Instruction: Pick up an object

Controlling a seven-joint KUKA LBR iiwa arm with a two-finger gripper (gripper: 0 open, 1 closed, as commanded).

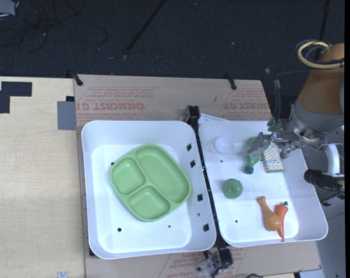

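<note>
Overhead, metal hand (273,145) spread wide over patterned flat packet (273,160), round green ball (233,188), smooth divided plate (150,182).

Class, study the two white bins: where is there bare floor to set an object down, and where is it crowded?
Left bin: free strips ring the green divided plate, widest along the near wall. Right bin: open floor between the green ball, the orange toy and the divider. Crowded at its far right, where the gripper hangs over the patterned block.
</note>
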